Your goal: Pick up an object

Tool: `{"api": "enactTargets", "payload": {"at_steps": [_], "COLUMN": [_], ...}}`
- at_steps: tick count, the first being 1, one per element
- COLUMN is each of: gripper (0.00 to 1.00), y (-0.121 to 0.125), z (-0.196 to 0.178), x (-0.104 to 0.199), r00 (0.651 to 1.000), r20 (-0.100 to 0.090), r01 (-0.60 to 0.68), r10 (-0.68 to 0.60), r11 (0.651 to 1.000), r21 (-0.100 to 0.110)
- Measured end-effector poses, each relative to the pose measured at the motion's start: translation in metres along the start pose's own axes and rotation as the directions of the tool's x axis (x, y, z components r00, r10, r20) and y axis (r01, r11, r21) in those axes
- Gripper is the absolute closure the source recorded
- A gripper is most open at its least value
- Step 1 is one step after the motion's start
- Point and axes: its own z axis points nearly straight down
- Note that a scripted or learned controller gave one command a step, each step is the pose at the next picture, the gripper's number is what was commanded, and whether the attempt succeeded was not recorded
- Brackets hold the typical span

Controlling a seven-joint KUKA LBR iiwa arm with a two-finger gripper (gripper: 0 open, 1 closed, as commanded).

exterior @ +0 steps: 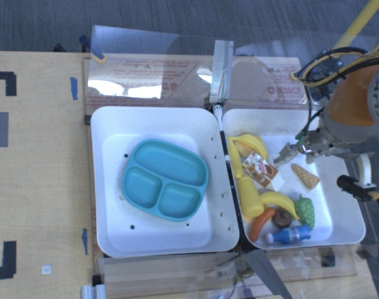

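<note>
The right bin (pixel 345 229) holds a heap of toy food. A yellow banana (pixel 252 145) lies at the back, with a red-and-white snack packet (pixel 259 169) in front of it. A second banana (pixel 278 200) and a yellow bottle (pixel 249 195) lie nearer the front. A tan wedge (pixel 305 176), a green vegetable (pixel 306 211), a blue bottle (pixel 290 235), an orange carrot (pixel 259 224) and a brown piece (pixel 281 217) complete the heap. My gripper (pixel 294 157) hangs above the bin between the packet and the wedge. It is open, with nothing between its fingers.
The left bin (pixel 108 229) carries a blue divided plate (pixel 165 179). A metal divider (pixel 229 185) separates the two bins. Clear plastic panels (pixel 152 73) stand behind them. The arm's orange band (pixel 355 101) and cables are at the right edge.
</note>
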Motion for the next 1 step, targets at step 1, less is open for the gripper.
{"api": "enactTargets", "payload": {"at_steps": [1], "gripper": [0.00], "y": [-0.0336], "z": [0.0055], "x": [0.0426], "r00": [0.993], "r20": [0.019], "r01": [-0.113], "r10": [0.114], "r11": [0.992], "r21": [-0.050]}}
